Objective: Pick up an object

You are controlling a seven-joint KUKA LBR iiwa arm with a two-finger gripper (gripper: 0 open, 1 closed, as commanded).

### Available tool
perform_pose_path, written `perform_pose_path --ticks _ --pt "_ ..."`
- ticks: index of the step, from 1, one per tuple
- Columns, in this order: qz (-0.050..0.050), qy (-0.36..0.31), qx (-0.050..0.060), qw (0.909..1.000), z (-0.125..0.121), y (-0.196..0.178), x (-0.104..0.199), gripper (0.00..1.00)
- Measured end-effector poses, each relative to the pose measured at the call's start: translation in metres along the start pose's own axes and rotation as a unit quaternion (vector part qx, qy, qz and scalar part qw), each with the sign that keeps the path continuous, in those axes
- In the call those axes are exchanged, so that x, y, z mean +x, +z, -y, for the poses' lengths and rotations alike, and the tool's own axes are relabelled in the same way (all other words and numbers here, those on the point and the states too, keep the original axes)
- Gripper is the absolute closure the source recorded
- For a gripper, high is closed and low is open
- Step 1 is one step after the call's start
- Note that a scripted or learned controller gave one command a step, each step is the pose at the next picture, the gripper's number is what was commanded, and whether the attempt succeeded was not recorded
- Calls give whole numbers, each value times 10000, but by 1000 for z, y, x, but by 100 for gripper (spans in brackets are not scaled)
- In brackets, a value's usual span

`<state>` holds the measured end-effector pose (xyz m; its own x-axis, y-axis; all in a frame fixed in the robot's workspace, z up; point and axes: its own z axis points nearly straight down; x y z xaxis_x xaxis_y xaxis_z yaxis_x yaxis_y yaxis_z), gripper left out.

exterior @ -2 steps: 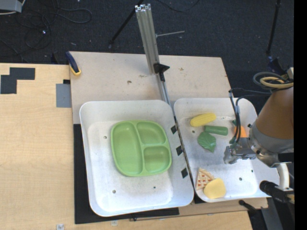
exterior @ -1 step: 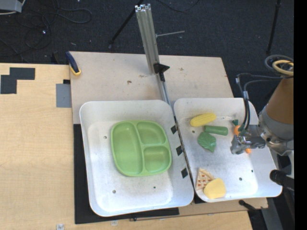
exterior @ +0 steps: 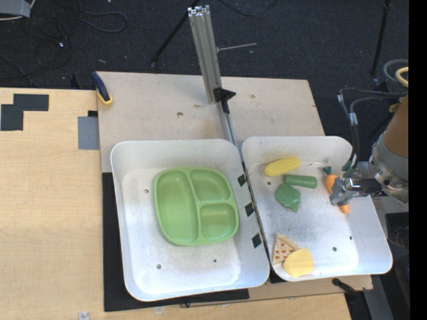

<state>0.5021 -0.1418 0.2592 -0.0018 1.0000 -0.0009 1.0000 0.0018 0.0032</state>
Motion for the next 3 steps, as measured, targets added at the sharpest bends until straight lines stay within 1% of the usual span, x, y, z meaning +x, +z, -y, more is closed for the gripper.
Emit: perform_pose_path --ticks 1,2,3 --pt "-10 -10 26 10000 -22 13 42 100" --pt "-12 -9 40 10000 -36 27 94 100" --pt "-6 -11 22 10000 -58 19 143 100"
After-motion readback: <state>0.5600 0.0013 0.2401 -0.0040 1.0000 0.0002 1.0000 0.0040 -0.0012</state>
